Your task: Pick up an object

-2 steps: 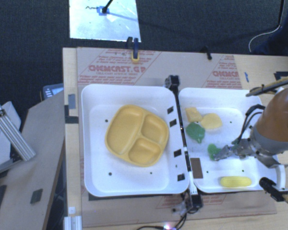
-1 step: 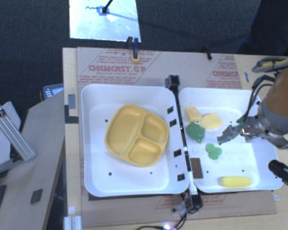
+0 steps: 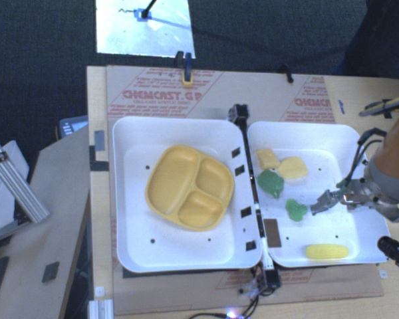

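Right bin (image 3: 346, 135): tool (image 3: 317, 205) state unclear | green pieces (image 3: 271, 183) beside | left bin: yellow tray (image 3: 189, 187)

The right bin (image 3: 332, 135) holds 5 small items, and all places here are given from it. A pale yellow block (image 3: 267, 158) lies flat near its upper left corner. Touching that block's right side sits a rounder pale yellow piece (image 3: 293, 168). Just below them, close to the bin's left wall, rests a dark green leafy lump (image 3: 271, 183). A smaller, brighter green piece (image 3: 296, 209) lies near the bin's middle. A yellow corn cob (image 3: 326, 251) lies on its side along the bin's lower edge.
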`<state>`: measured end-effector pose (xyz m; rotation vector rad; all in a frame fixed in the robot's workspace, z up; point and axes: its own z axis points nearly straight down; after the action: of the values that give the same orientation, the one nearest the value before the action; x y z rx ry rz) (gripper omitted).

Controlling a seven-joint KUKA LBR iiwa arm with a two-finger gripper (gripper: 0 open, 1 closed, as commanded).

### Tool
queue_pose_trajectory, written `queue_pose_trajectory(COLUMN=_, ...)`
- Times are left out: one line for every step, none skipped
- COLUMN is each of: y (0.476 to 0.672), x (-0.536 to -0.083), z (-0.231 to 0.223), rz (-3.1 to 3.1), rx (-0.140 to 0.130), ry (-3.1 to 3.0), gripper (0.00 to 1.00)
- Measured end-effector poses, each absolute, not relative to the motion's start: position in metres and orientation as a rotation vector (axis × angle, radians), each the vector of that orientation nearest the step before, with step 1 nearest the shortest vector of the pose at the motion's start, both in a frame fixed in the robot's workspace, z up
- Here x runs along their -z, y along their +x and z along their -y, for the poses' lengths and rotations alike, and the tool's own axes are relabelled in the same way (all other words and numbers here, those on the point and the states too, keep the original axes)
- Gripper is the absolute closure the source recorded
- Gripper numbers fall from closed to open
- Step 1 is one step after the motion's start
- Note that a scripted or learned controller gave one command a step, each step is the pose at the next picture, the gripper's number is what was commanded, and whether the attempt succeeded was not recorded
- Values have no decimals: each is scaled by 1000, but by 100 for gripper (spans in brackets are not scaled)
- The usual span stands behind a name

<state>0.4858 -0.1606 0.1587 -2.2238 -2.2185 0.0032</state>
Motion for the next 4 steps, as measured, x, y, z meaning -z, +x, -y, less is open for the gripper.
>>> queue_pose_trajectory(y=489, x=-285, z=120, rz=2241, rx=15, ry=-2219, gripper=0)
queue_pose_trajectory(y=485, x=-192, z=180, rz=2214, rx=-7, ry=-2224, gripper=0)
queue_pose_trajectory(y=486, x=-157, z=208, rz=2220, rx=-2, ry=-2223, gripper=0)
queue_pose_trajectory(y=488, x=-170, z=207, rz=2228, rx=2, ry=-2221, gripper=100)
